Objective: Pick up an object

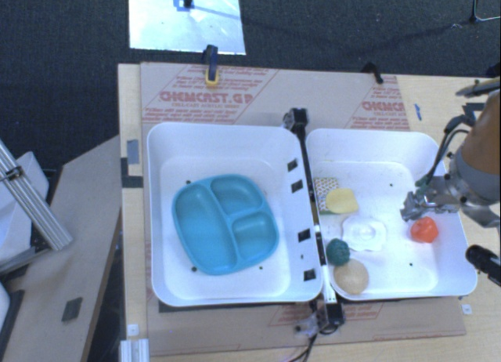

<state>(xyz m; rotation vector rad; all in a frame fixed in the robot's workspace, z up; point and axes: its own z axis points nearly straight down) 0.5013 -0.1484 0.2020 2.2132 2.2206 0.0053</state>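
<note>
Overhead, a tabletop (235,86) carries two shallow white bins side by side. Inside the left bin (168,141) lies a blue divided plate (225,222) with three compartments, roughly at the bin's centre. Objects are scattered across the right bin (423,149): a pale yellow lump (342,200) at about ten o'clock from the bin's centre, with a small patterned piece (324,188) touching its left side; a flat white disc-like item (364,233) near the centre; a dark teal ball (338,252) at about seven o'clock, and just below it a tan rounded object (351,276) near the front wall. An orange-red object (424,229) sits at about three o'clock, near the right wall. From the right edge the grey arm reaches in, and its hand (418,205) hangs just above and slightly left of the orange-red object; whether its grip is parted or closed is too small and blurred to tell.
</note>
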